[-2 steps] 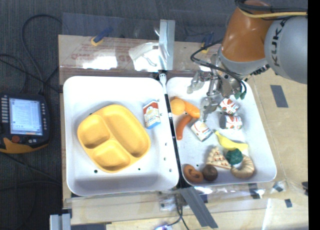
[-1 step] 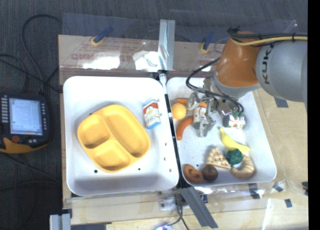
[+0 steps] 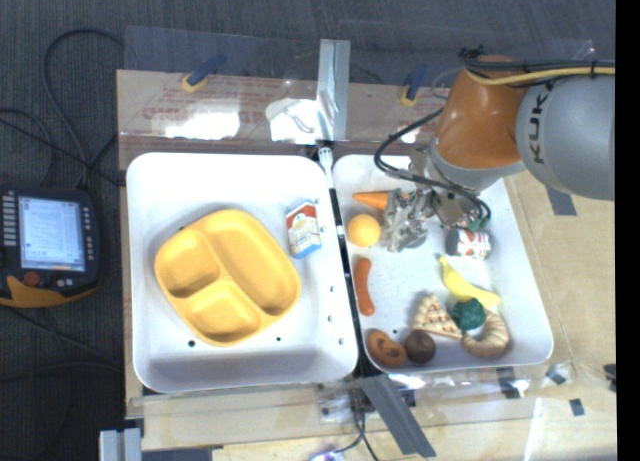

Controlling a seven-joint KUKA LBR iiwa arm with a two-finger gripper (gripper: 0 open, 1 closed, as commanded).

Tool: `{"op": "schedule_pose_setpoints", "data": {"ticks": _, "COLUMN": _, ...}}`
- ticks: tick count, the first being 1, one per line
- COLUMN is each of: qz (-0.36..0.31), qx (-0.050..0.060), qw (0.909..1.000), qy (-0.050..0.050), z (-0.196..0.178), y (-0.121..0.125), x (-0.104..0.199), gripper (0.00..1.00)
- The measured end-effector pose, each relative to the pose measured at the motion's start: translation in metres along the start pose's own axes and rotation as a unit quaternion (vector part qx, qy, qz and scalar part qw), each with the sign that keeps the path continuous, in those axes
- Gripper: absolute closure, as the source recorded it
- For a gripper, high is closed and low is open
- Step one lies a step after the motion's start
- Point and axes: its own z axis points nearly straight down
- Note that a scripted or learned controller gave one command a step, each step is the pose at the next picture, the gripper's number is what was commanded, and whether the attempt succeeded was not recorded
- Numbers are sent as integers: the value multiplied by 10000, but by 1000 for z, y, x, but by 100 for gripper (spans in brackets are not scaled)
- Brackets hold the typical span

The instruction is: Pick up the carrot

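Orange and tapered, the carrot (image 3: 371, 199) lies in the right bin (image 3: 525, 279), at its far-left corner above a yellow-orange fruit (image 3: 364, 231). Just right, the end effector (image 3: 408, 221) hovers; its spread I cannot tell. It should shift left and straddle the carrot crosswise, clear of the fruit.

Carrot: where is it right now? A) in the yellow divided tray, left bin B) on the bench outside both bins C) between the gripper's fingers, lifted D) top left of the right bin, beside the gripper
D: the carrot lies in the right bin near its top-left corner, just above the orange ball and left of the gripper, which hangs over the bin floor.
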Motion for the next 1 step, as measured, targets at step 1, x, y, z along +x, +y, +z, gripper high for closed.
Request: {"op": "schedule_pose_setpoints", "data": {"ticks": 1, "qz": 183, "qx": -62, "qw": 9998, "qy": 77, "z": 9, "y": 6, "x": -1, "gripper": 100}}
